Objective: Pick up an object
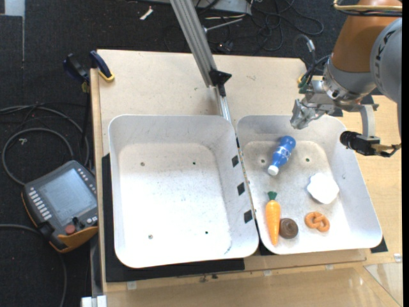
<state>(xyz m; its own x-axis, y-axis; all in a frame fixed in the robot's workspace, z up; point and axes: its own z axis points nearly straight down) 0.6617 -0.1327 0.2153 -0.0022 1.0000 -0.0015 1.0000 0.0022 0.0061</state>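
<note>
The right bin (358, 190) holds a blue and white bottle (281, 154) lying on its side, a white lump (323, 188), an orange toy carrot (273, 218), a brown chocolate doughnut (289, 228) and an orange pretzel (317, 222). My gripper (300, 121) hangs over the bin's far edge, above and to the right of the bottle. Nothing shows between its fingers.
The left bin (128, 139) lies beside the right one. A slanted metal rail (195, 37) runs from the top down to the bins' join. A teach pendant (61, 203) sits off the bench at the left. Cables lie behind the bench.
</note>
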